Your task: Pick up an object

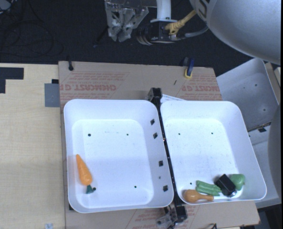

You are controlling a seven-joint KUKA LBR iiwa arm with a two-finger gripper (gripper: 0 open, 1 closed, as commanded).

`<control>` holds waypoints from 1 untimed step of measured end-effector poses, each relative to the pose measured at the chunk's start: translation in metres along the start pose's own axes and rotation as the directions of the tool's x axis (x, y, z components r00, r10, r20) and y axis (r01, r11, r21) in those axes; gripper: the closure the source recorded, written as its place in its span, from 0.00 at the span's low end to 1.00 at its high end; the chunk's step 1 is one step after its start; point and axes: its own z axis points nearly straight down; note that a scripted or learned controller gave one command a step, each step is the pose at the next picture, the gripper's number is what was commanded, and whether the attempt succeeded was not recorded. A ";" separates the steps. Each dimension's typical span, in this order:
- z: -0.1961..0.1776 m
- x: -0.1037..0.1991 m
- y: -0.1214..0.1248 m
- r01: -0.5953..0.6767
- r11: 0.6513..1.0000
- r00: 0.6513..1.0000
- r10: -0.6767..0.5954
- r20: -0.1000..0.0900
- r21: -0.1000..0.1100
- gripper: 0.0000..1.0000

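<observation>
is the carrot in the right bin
No, the carrot lies in the left bin, near its lower left corner.

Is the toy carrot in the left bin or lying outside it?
In. The carrot lies flat on the left bin's floor, beside its left wall.

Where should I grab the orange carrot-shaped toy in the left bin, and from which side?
Judging by its pose, take the orange carrot-shaped toy across its thick middle, coming straight down. It lies flat and alone near the left wall of the left white bin, long axis running roughly toward the camera, so close the fingers across its width, leaving wall clearance.
</observation>
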 end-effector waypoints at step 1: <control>0.000 0.000 0.000 0.001 1.000 1.000 -0.001 0.000 0.001 1.00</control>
